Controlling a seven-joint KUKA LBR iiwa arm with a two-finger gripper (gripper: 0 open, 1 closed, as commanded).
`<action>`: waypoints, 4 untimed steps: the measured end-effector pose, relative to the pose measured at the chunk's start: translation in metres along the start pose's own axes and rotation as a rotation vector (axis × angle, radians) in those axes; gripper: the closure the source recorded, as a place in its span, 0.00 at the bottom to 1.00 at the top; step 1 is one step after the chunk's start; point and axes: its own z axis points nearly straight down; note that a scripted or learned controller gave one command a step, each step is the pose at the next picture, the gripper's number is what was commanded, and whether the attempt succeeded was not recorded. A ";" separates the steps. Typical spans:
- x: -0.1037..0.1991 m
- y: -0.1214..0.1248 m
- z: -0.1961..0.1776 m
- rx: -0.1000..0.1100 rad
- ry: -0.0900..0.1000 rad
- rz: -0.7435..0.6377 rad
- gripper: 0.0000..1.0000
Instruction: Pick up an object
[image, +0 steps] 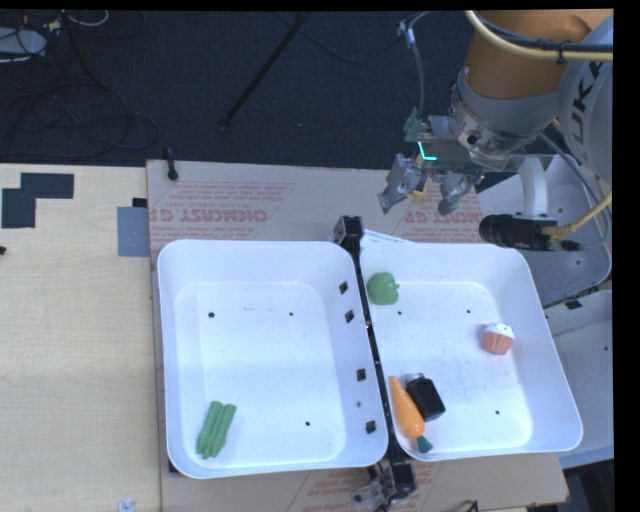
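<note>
White plastic bins sit side by side on the bench, and the end effector (428, 194) hangs above the back edge of the right bin (545, 300), its two fingers spread apart with nothing between them. The nearest thing to pick is the green round toy (383, 288), which lies at the back left corner of that bin, close to the divider between the bins. From the end effector it lies forward and a little to the left, lower down, so I judge the coming move to be a short reach toward the front and then a descent. Being roundish, it shows no clear long axis, so finger angle should matter little. Farther off in the same bin are a small cupcake toy (497, 339) near the right wall and a toy carrot (405, 404) touching a black block (425, 396) at the front left. A green bean pod (216, 429) lies in the left bin (180, 300), well apart.
</note>
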 end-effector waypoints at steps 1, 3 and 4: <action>0.112 0.010 -0.131 -0.016 0.006 -0.006 0.00; 0.206 0.008 -0.163 -0.003 0.004 -0.004 1.00; 0.231 -0.022 -0.096 0.008 -0.002 0.002 1.00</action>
